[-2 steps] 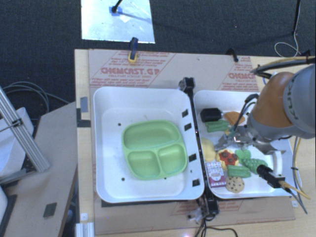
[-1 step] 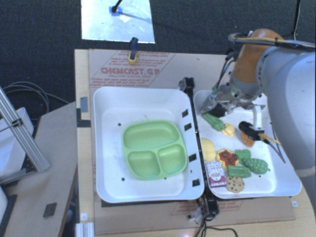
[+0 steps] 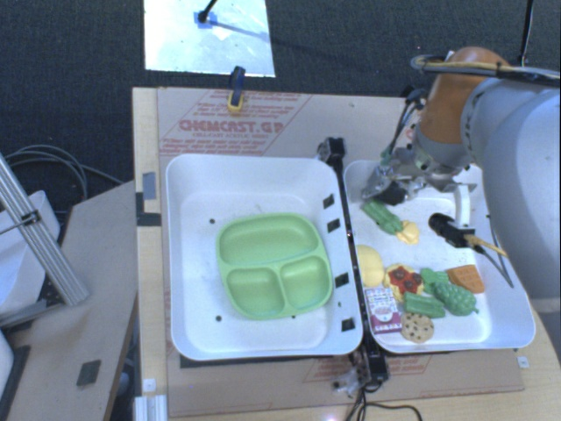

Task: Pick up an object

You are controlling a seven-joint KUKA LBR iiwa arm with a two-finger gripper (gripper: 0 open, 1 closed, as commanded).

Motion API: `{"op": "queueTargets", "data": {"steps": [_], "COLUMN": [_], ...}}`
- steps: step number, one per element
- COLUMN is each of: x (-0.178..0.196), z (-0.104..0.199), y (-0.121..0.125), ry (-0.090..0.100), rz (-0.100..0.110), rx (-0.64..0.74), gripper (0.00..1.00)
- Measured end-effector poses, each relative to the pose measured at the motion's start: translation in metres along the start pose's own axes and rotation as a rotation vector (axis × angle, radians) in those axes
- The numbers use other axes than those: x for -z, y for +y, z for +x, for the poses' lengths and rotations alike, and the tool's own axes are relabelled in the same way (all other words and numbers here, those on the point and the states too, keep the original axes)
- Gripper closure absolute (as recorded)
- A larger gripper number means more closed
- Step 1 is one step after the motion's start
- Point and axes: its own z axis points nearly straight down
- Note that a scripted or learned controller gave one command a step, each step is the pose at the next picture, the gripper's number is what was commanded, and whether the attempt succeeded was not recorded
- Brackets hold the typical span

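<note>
Camera view: left bin holds a green tray; right bin holds toy food; hand above, grip unclear.

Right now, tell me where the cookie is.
The cookie lies at the near edge of the right bin, beside the small pink carton.

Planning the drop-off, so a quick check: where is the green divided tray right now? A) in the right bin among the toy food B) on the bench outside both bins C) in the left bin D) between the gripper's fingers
C: the green divided tray lies flat on the floor of the left bin, apart from the toy food, which sits in the right bin under the gripper.
</note>
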Motion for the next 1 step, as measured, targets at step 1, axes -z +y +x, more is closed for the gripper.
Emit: {"op": "queueTargets", "data": {"steps": [1], "x": [0.0945], "z": [0.077], "y": [-0.0416], "ry": [0.006], "rz": [-0.003], "rx": [0.004], "gripper": [1.0]}}
